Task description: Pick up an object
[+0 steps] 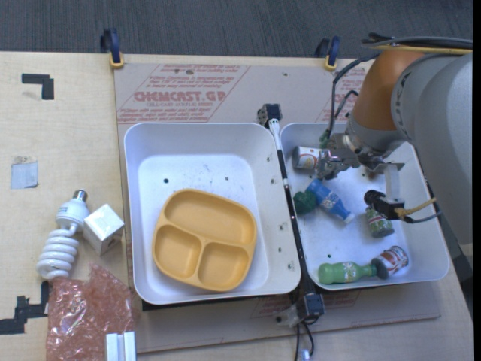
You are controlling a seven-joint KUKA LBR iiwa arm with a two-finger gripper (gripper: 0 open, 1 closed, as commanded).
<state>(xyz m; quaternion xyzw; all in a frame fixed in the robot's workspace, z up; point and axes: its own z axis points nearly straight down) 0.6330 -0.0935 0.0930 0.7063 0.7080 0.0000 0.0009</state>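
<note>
Near edge of right bin (432, 265): green bottle (347, 271) lying on its side, small can (393, 259) touching its cap end. Above that, a green can (378, 223) by the right wall. Mid-bin: blue bottle (331, 200) tilted, dark green cap end twd the divider. Further back a silver can (306, 157) on its side. Gripper (328, 162) is low just right of silver can, above blue bottle; can't tell how wide the pincer is, nothing seen held. Left bin (143, 201): yellow 3-section tray (204, 239). Left on bench: bulb (63, 235), white cube (104, 227), pink wrap (86, 314).
</note>
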